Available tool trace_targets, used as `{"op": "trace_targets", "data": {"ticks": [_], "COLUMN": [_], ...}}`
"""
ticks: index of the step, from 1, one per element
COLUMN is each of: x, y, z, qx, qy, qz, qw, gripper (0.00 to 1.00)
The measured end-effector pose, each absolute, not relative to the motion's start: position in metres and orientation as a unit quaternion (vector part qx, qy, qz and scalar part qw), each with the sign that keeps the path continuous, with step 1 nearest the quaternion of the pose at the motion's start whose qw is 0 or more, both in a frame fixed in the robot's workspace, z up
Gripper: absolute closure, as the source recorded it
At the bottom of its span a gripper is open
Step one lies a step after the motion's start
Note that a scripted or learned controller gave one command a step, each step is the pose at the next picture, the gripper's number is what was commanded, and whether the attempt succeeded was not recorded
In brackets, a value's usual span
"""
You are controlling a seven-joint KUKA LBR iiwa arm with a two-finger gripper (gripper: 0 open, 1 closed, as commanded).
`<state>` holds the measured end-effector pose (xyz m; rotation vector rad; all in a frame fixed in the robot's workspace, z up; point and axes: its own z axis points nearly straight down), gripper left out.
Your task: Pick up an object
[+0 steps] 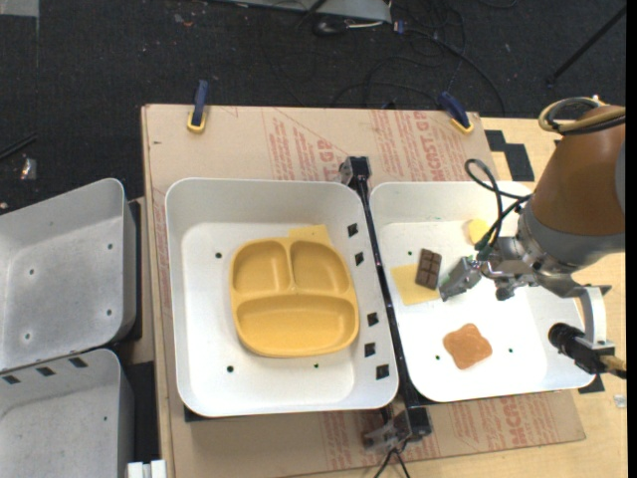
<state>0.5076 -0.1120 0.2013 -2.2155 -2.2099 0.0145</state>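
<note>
Here, ridged brown chocolate bar (428, 268) overlaps flat yellow cheese slice (412, 285).

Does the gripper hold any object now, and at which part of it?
Nothing is held. The gripper hangs in the right bin, beside the brown block, with nothing between its fingers.

My arm (582, 182) runs off the right side of the picture, so I can't see where it starts. It covers the far right corner of the right bin (518, 384). A small yellow thing (478, 231) peeks out from behind the cables there, and I can't tell what it is. The gripper (466, 279) is dark and a bit blurry. A yellow sheet (310, 233) is mostly hidden under the yellow tray (295, 298). The grey lids (60, 267) are cut off at the left edge.
</note>
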Motion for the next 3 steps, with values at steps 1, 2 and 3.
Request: {"op": "trace_targets", "data": {"ticks": [1,2,3], "x": [0.511,0.517,0.517], "y": [-0.112,-0.104,-0.104], "z": [0.209,0.152,0.1], "qx": [-0.707,-0.707,-0.708], "qy": [-0.707,-0.707,-0.707], "qz": [0.0003,0.0007,0.0005], "qw": [0.001,0.001,0.001], "gripper": [0.0,0.0,0.0]}}
